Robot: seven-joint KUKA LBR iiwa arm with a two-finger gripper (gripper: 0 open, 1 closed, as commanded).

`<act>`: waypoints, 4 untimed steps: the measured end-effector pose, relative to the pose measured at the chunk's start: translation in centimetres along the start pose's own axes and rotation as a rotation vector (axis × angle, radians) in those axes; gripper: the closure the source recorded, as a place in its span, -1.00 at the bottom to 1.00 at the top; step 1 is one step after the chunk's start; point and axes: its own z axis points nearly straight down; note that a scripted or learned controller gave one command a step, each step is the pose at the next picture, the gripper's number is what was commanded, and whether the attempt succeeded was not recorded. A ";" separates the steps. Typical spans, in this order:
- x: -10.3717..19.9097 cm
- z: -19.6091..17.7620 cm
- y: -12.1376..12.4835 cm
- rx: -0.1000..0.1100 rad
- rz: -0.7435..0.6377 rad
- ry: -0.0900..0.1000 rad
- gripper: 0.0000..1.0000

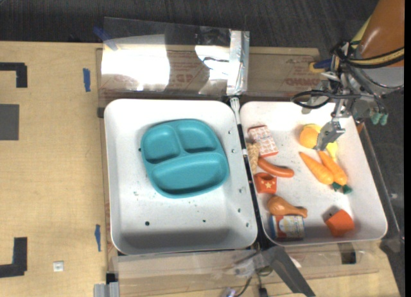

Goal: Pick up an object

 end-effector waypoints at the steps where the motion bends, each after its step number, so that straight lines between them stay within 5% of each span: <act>1: 1.4 16.4 -2.2 0.001 -0.166 -0.003 -1.00; 2: 3.5 17.3 -1.7 0.001 -0.144 -0.005 -1.00; 3: 3.0 15.9 -1.6 0.004 -0.145 -0.022 1.00; 4: -0.5 -2.6 6.4 0.000 -0.176 -0.014 1.00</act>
